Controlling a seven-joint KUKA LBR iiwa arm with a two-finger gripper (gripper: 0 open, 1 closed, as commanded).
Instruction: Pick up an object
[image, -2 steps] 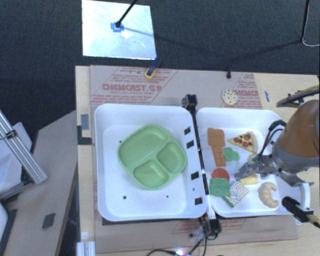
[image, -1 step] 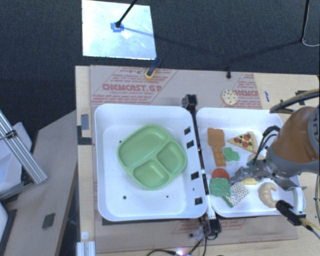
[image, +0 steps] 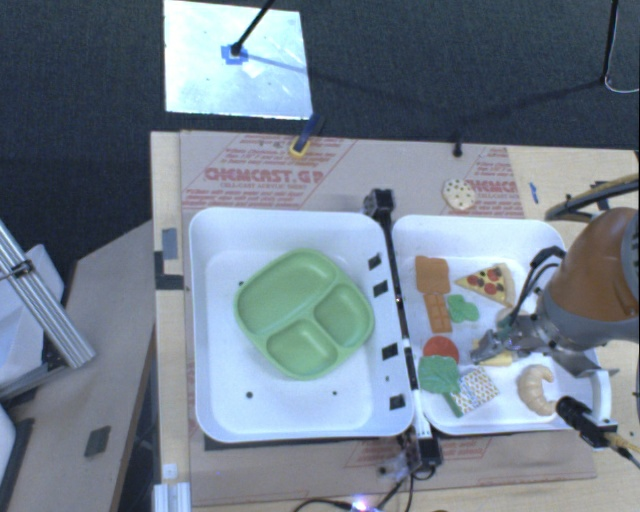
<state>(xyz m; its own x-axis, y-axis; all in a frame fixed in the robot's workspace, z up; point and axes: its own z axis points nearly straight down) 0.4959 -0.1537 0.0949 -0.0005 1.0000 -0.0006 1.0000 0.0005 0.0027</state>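
Gripper (image: 497, 348) sits low at right of frame in the right-hand shallow white bin (image: 478, 226), among toy foods, fingers near a yellow piece (image: 500, 357). Grip state cannot be told; no lift evident, pick outstanding.

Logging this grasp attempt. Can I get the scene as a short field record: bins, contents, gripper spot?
left bin: shallow white bin holding a green three-compartment plastic plate
right bin: shallow white bin with toy food
right bin contents: pizza slice, orange waffle-like block, red round piece, green leafy piece, tan croissant
outside bins: speckled cookie on the cardboard behind the right bin
gripper: low over the right bin, beside the red piece
finger state: cannot tell
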